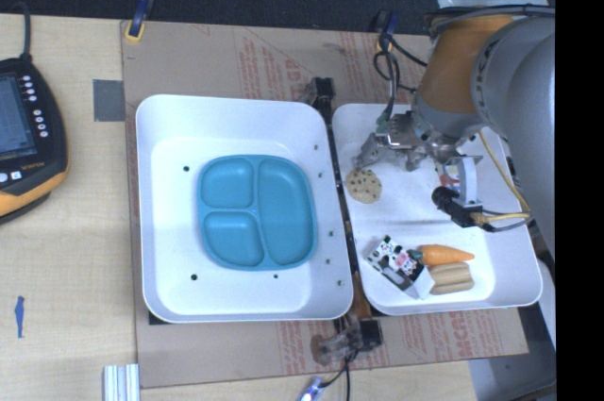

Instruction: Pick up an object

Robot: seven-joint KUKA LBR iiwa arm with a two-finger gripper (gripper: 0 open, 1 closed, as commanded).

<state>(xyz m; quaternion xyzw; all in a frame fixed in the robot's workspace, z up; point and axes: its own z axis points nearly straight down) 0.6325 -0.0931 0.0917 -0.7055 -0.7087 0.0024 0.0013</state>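
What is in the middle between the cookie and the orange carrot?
Just bare white bin floor lies between the cookie and the carrot, seen in the camera view from above. The black-and-white toy sits below that stretch.

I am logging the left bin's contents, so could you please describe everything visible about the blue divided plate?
The blue divided plastic plate is a rounded, matte, light-blue dish with three compartments: two smaller ones on the left, one above the other, and a long one on the right. It lies flat and upright near the middle of the shallow white left bin, resting on its floor, with nothing in it.
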